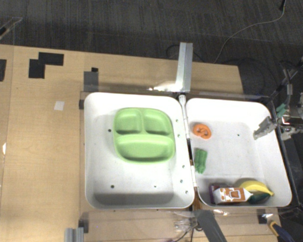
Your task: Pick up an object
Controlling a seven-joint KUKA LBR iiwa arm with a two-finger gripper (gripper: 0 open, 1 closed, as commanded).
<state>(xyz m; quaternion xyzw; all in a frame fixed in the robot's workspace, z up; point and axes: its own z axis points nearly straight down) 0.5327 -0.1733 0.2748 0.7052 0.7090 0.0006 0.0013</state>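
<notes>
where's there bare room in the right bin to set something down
The widest bare patch in the right bin is its middle and far side, bordered by the orange ring, the green block and the tool. The near edge is crowded: small carton, banana and a dark green item. In the left bin, the green divided plate leaves bare margins.

Bench top (36, 153): light wood, bearing black tape marks (44, 63) at its far left. Floor (120, 17): dark grey carpet beyond the bench, crossed by a thin cable (244, 31). Metal post (185, 67): upright at the far edge, lit bright.
</notes>
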